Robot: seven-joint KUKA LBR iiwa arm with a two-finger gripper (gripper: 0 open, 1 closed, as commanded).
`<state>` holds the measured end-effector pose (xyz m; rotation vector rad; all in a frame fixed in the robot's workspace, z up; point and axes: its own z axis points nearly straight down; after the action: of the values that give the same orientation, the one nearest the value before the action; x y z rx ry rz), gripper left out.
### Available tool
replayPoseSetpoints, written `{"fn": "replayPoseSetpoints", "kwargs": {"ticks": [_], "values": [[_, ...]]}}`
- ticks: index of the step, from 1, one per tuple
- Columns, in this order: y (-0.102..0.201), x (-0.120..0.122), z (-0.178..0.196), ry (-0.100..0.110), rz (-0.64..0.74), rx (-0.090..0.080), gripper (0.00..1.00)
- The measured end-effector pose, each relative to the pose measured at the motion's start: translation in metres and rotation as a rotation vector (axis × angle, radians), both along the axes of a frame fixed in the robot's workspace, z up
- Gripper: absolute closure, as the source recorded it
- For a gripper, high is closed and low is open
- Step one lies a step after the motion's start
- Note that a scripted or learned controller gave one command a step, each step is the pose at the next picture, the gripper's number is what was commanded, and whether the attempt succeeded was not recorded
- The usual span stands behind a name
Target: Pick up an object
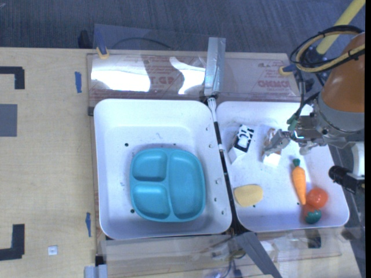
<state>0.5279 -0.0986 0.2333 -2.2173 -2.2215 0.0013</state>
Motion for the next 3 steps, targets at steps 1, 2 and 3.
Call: {"fn": "replayPoseSetpoints", "kwargs": {"ticks": [1, 2, 3], "values": [[0.0, 0.0, 0.0, 0.0, 0.0, 0.0, 0.0], [-0.056, -0.034, -0.041, 0.002, -0.014, -0.002, 0.0], [-0.096, -0.046, -0.146, -0.009, -0.015, -0.002, 0.0]]}}
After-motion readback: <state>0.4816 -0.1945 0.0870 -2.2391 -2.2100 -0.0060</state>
